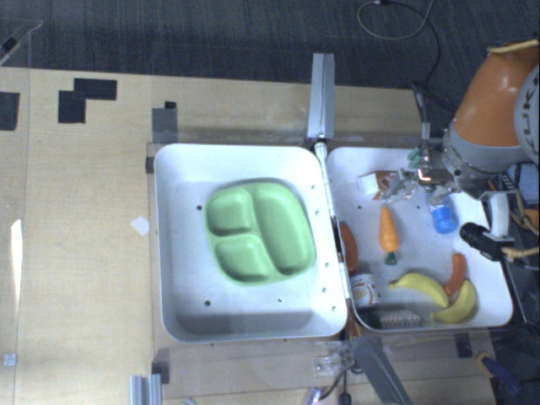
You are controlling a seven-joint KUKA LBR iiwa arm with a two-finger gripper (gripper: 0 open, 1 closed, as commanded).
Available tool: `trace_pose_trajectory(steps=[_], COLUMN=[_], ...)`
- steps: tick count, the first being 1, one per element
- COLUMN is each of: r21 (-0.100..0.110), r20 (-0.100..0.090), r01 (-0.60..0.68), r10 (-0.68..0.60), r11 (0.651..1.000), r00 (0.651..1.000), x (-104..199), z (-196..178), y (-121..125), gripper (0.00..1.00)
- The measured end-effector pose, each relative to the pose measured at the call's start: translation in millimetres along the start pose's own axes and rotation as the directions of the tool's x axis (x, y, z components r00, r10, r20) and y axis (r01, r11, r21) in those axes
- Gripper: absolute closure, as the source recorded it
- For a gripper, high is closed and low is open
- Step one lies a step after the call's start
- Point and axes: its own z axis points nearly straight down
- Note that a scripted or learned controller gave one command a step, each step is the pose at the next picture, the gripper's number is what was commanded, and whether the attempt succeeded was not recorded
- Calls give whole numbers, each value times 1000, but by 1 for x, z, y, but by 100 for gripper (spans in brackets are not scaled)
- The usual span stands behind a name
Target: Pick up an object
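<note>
Lying in the right bin [506, 310], the carrot [387, 233] sits just below and slightly left of the gripper [419, 180], its orange body pointing up toward the gripper and its green end pointing away; nothing is seen between the gripper's fingers, and whether they are open or closed cannot be told from this angle. A small white and brown packet [375, 182] lies just left of the gripper, close to it. A blue object [444, 218] rests just below and right of the gripper. Farther below lie two yellow bananas [439, 295], curved side by side, with a red sausage [456, 271] touching them on the right. Below and left of the gripper, against the bin's left wall, is a reddish-brown sausage [348, 247], and beneath it a small can [363, 289]. Well to the left of the gripper, the left bin [177, 226] holds a green divided tray [258, 231]. The grey arm with its orange band [498, 87] rises up and right from the gripper.
</note>
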Motion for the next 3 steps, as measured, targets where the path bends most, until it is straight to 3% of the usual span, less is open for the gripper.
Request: trace_pose_trajectory(steps=[1,2,3], r21=[-2,-5,-3], r20=[0,0,1], r01=[126,126,48], r10=[-126,-126,-48], r11=[992,992,999], r00=[992,992,999], x=[13,13,22], z=[104,95,-5], y=[7,8,23], gripper=[0,100,100])
